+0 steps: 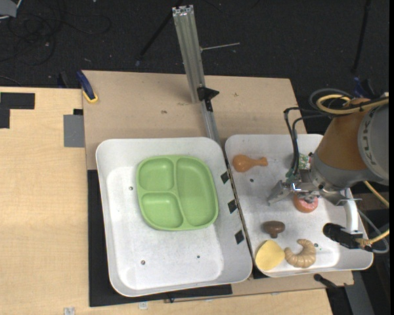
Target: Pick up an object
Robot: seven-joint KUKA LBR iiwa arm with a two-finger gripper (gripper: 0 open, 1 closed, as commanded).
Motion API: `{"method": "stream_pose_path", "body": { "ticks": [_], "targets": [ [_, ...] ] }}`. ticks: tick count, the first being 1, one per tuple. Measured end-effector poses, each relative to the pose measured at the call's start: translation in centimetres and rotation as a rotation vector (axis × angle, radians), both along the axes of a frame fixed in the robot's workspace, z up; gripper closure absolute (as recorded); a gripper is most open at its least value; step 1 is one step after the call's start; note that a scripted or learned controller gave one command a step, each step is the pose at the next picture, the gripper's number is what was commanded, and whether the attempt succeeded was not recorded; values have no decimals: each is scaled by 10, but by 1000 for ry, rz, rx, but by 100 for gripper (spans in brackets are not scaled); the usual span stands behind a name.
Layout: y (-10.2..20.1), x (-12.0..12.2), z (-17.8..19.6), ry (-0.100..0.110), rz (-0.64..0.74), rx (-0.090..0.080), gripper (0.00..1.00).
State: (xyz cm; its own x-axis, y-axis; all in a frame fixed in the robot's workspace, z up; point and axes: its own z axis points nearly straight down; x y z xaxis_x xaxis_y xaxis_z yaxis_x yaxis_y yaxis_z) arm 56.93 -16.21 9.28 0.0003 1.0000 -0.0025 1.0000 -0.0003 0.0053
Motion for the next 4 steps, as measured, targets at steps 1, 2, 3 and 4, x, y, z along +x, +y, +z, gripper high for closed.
{"method": "stream_pose_path", "body": {
  "ticks": [1,2,3,4],
  "targets": [
    [-6,2,14,-14,-4,-13,100],
    [-8,-4,74,4,-5,2,100],
    [-8,-3,123,2,1,1,100],
    [46,4,122,8,5,5,100]
  ]
}}
